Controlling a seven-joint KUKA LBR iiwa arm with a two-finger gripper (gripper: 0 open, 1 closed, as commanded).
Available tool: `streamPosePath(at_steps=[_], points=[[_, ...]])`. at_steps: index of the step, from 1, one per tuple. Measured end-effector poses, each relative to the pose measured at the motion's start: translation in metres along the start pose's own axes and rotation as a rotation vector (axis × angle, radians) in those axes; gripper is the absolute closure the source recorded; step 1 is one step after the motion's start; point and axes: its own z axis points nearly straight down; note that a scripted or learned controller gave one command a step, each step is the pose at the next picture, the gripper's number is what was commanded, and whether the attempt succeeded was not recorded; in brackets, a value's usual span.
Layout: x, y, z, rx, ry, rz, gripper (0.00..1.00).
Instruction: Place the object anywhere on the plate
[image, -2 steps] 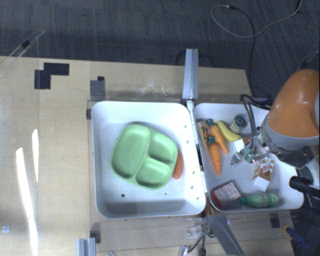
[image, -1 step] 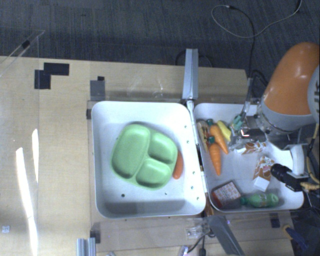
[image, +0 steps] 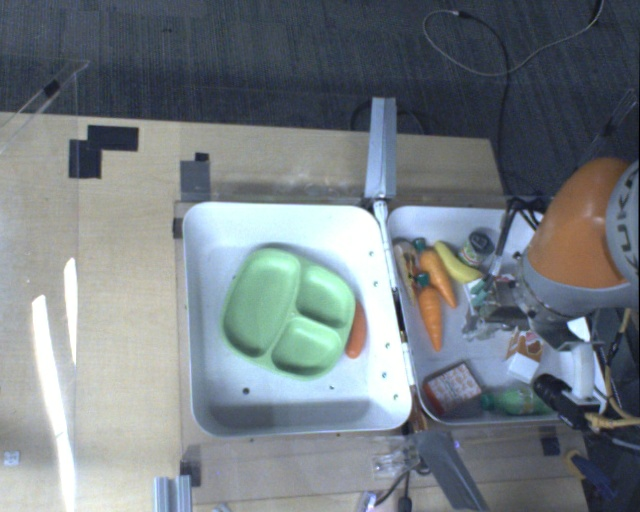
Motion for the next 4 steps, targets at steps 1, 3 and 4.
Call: streamPosePath(at_steps=[1, 3, 4], points=[[0.003, 0.000, 0.005, -0.001, 0.000, -0.089, 1.00], [-0.003, 0.000, 0.006, -0.001, 0.000, -0.054, 1.00], [0.003, 0.001, 0.006, -0.001, 0.000, -0.045, 1.00]])
